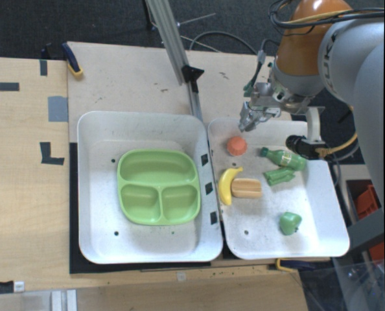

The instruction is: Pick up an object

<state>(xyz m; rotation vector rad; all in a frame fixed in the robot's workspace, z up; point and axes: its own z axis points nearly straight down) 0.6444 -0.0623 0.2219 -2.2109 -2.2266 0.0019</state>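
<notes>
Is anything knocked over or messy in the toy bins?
The green bottle in the right bin lies on its side, not standing. The other toys lie scattered loosely: banana touching the bread roll. The green plate sits flat and tidy. Nothing looks broken or spilled.

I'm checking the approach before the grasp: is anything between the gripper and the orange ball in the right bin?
Nothing visible. The gripper hovers just above and right of the orange ball; the banana lies below it.

Fixed overhead cam, slanted down, both bins (82, 173) visible.
</notes>
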